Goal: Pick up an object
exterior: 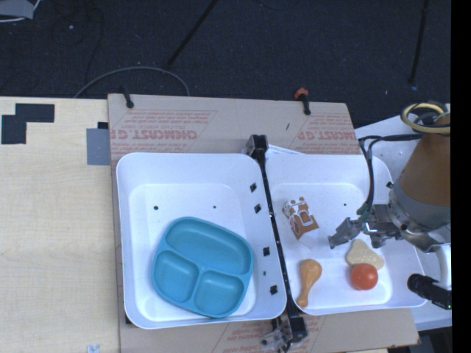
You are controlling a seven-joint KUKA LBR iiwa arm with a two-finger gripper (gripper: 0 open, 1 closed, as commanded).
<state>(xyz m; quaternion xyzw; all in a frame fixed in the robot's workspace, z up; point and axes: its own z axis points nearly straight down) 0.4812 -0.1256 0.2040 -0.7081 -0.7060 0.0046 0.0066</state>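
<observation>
Gripper [353,230] over right bin [324,175]; finger state cannot be told, too dark and small. Just below it: pale wedge [364,254] touching tomato [363,276]. Left of gripper: drumstick [307,279], small brown-white box [299,218], print unreadable. Left bin [147,175] holds blue divided plate [201,266]. Cardboard [221,127] behind bins: mirrored lettering.

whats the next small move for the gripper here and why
Probably lower the gripper a little toward the pale piece beside it. It sits above the right bin with nothing visibly held, and that piece, touching the red tomato, looks nearest.
</observation>
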